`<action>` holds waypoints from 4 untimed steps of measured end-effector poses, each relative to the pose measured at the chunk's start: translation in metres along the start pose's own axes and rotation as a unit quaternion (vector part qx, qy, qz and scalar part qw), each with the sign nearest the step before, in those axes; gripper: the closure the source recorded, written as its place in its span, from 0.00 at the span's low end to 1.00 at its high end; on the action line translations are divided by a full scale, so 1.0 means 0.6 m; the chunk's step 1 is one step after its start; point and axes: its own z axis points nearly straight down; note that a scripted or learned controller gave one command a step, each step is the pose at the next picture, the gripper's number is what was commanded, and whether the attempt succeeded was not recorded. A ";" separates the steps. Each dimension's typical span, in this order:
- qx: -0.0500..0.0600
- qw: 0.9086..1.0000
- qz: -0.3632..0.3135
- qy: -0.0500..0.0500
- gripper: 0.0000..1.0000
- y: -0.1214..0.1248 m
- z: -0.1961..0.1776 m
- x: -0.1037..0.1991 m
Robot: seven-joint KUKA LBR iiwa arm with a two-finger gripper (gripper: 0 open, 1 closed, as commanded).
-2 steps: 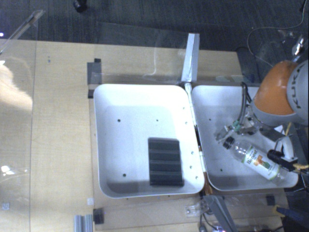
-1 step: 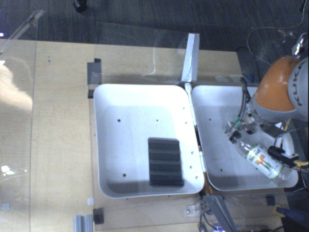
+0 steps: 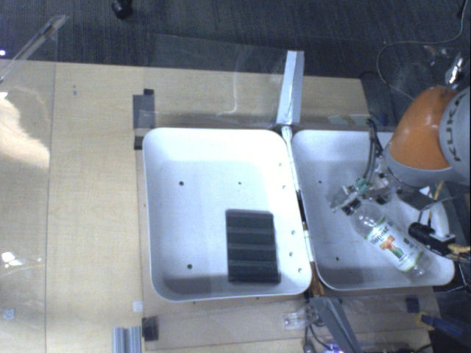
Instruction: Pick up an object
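A clear plastic bottle (image 3: 388,241) with a green and white label lies on its side in the right bin (image 3: 324,259), slanting toward the front right corner. My gripper (image 3: 352,196) hangs over the middle of that bin, just above and left of the bottle's upper end; I cannot tell whether it touches the bottle. The grey arm with its orange band (image 3: 418,132) reaches in from the right. A black ribbed block (image 3: 252,246) lies flat in the left bin (image 3: 169,197), near its front right.
The two white bins stand side by side on a wooden bench, with a thin divider (image 3: 300,212) between them. A metal post (image 3: 291,87) rises behind where they meet. Cables hang off the bench's front right.
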 end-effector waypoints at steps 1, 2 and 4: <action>0.007 1.000 -0.022 0.001 0.00 0.059 0.024 -0.002; 0.007 0.987 -0.160 0.002 0.00 0.142 0.027 0.014; 0.008 0.995 -0.098 0.002 0.00 0.086 0.015 -0.030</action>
